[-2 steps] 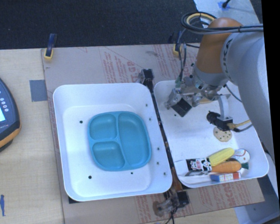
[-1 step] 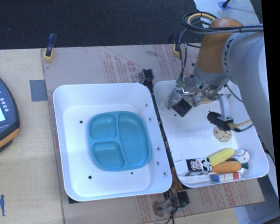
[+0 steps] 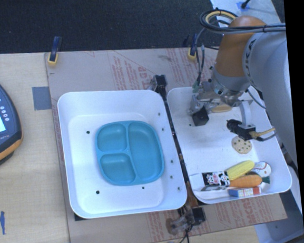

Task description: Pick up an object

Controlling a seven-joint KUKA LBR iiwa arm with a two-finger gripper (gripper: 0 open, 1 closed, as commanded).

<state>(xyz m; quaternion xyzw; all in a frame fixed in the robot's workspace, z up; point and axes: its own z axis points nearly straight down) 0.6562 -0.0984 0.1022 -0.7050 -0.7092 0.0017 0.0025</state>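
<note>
From my station I see the arm (image 3: 238,44) reaching over the back of the right bin (image 3: 210,147), with the gripper (image 3: 204,104) low near the bin's rear left corner. The wrist hides it from above, so I can't tell whether it is wide or narrow, and I see nothing held in it.

The pickable things sit well apart from it, mostly along the front edge of that bin. A yellow corn (image 3: 239,169) lies tilted, its bumpy cob pointing towards the right wall. Just in front of it is an orange carrot (image 3: 246,181), lying parallel and touching or nearly so. A small black-and-white carton (image 3: 216,179) is just left of them. A white tube (image 3: 245,191) with blue and red ends rests against the front rim. A white ball (image 3: 262,168) sits by the corn's right tip. Further back, alone, lies a round tan cracker (image 3: 242,145) dotted with holes.

The left bin (image 3: 77,117) holds a blue divided plate (image 3: 129,152).
</note>
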